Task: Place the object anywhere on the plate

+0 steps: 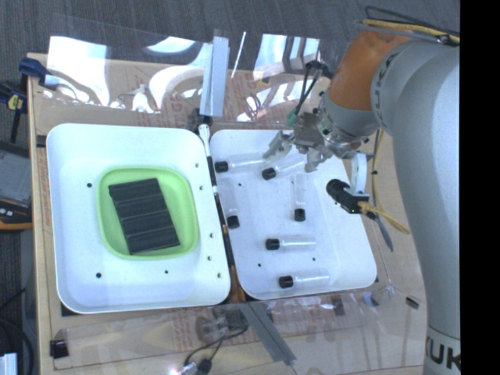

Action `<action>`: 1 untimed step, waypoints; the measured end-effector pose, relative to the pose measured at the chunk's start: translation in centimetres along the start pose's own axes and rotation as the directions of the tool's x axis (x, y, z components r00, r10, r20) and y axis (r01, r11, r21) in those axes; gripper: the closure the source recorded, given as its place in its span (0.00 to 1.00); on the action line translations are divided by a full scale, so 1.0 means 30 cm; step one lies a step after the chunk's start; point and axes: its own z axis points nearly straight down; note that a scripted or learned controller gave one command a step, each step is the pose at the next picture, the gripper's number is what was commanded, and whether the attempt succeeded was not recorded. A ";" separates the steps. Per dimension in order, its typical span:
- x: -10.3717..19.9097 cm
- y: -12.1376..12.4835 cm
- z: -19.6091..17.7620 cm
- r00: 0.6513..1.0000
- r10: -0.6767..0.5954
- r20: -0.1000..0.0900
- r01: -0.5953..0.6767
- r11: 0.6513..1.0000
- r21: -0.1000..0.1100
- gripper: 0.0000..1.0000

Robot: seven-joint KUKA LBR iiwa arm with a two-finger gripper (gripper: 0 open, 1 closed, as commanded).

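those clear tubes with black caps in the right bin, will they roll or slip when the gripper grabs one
Probably both. Each clear tube lies on its side on the smooth floor of the right bin, so a nudge would likely roll it. The glossy, see-through wall looks slick, so it may squirt from the gripper. They look thin and light; the black cap end may grip better.

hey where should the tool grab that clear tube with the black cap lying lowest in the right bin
Grip the tube at mid-length on its clear body, coming straight down from above. It lies flat and roughly left to right, black cap at its left end, so the fingers should close across its narrow width. Nothing lies close beside it, and the right bin wall sits a little way off.
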 end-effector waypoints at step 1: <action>-0.110 0.113 0.041 0.994 -0.110 0.002 0.110 0.994 -0.002 0.00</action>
